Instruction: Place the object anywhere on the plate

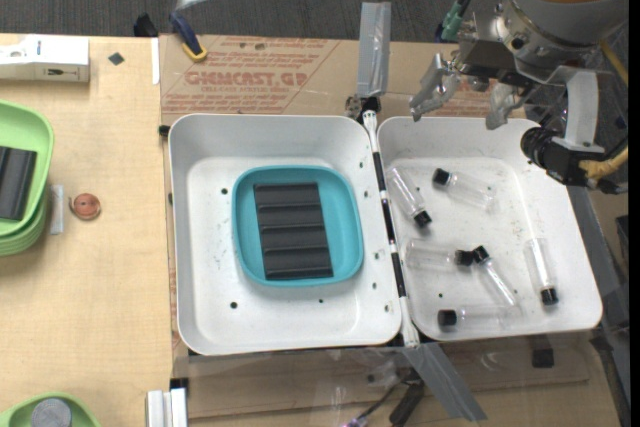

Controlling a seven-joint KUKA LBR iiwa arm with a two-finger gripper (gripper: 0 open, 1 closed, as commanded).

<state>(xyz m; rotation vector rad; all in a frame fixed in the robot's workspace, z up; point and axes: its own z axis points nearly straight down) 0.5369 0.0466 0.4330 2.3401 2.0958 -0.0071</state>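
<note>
Camera view is showing your gripper [464, 100] hanging spread and empty above the right bin [560, 320]. Be lowering squarely over one vial [410, 198], then carrying it to the teal plate [345, 215].

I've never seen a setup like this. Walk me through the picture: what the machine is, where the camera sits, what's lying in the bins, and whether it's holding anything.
The grey machine with the orange band at the upper right is a robot arm; its two-finger metal gripper hangs open over the far edge of the right bin, with nothing between its fingers. The single camera is fixed above the bench and looks down at a slant.

Two shallow white bins sit side by side. The left bin holds a teal plastic plate with a black ribbed insert resting in it. The right bin holds several small clear glass vials with black caps, scattered lying down. The job is to put one vial on the plate; none is there yet.
</note>
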